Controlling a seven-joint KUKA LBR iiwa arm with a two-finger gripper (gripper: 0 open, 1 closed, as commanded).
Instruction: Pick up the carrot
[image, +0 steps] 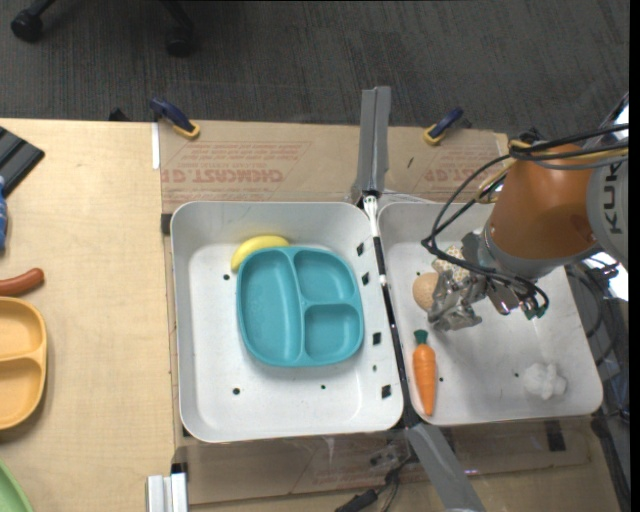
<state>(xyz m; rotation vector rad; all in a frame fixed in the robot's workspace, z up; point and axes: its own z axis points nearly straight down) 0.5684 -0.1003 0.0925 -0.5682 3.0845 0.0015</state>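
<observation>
The carrot (425, 375) lay in the right bin (560, 400), close against that bin's left wall and toward its near edge, with its green top pointing away from the camera and its orange tip toward the near rim. It rested flat on the white floor and nothing touched it. That spot beside the wall probably left little room on one side for a finger to come down.

The tool (455, 310) hung over the same bin, just beyond the carrot's green end and slightly to its right, apart from the carrot. Its metal parts showed as a dark, cluttered shape under the orange band, and from this slant it could not be told whether they were spread or pressed together; no object could be made out between them. A pale egg-shaped thing (428, 291) sat just beside the tool, and contact between the two could not be judged. A white crumpled lump (543, 379) lay well apart, near the right bin's far corner.

The left bin (200, 330) carried a teal tray (298, 305) with a banana (258, 247) peeking from behind it. By the look of it, the pick was not yet made.
</observation>
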